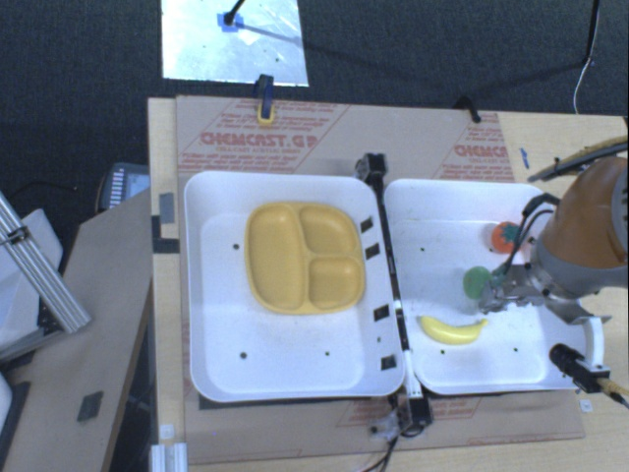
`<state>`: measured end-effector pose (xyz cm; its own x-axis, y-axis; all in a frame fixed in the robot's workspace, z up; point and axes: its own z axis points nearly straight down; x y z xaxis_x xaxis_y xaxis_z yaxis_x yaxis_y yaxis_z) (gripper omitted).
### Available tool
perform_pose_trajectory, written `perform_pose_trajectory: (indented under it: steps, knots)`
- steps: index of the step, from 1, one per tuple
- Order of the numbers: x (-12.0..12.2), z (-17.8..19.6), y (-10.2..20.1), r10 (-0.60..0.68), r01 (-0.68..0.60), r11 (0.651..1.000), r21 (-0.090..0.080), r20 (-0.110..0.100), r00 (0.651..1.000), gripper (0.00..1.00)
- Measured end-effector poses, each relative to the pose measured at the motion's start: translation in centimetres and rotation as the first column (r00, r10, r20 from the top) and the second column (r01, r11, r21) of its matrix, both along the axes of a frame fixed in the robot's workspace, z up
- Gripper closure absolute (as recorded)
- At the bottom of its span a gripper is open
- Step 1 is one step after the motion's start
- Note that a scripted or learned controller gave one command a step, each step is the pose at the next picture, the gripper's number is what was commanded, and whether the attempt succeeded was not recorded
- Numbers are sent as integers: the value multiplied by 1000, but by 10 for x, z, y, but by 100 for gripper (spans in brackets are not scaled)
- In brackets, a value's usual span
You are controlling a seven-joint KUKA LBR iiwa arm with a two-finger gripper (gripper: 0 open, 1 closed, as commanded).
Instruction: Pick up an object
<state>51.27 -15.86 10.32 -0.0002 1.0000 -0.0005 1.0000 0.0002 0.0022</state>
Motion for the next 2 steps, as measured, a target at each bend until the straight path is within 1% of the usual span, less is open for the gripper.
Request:
perform_pose_trajectory:
  steps: [1,2]
  knots:
    - [2,46,-8,0,0,1000,-2,4,1000,100]
    - [9,91,-10,4,-4,1000,-2,5,1000,100]
